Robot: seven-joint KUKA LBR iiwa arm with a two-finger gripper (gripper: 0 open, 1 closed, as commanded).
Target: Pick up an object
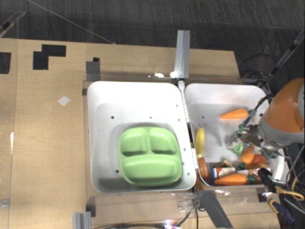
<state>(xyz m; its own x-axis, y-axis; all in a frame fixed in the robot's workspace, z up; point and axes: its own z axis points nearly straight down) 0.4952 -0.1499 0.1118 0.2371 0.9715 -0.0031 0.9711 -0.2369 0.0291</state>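
The right bin [209, 97] holds several toy foods. An orange carrot [234, 113] lies near its back right. A yellow piece [200, 141] rests against the left wall. Along the front wall lie a second carrot [231, 179], a brown piece [203, 167] and a white-and-red item [224, 171]. A small orange piece [248, 156] and a greenish piece [237, 147] sit right of the middle. My gripper [244, 136] reaches in from the right, low over the greenish and orange pieces, just below the back carrot. The arm's orange band [287, 111] is above the bin's right wall.
The left bin [109, 104] holds a green divided plate [150, 155] in its front half. A metal post [181, 56] stands behind the wall between the bins. Cables [281, 194] hang at the lower right beside the right bin.
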